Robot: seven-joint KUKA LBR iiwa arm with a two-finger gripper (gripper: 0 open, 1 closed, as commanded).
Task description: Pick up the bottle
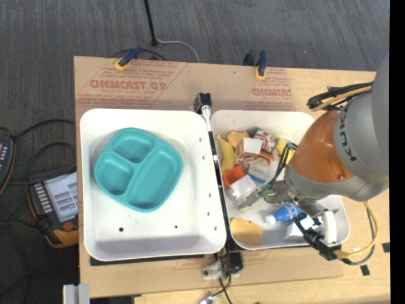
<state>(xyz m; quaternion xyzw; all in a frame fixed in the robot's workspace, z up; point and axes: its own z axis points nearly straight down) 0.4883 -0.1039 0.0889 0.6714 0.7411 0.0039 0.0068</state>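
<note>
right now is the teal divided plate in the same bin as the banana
No, the teal divided plate lies in the left bin, while the banana lies in the right bin among the clutter.

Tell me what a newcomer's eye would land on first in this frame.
Probably the teal divided plate, lying alone in the left bin. Next, the grey arm with its orange band, reaching in from the right over the right bin, which holds a jumble of small items including a banana and a blue-and-white bottle.

Arm (345, 151) covers right bin (278, 116) far side; bottle (286, 213) partly hidden under wrist.
</note>
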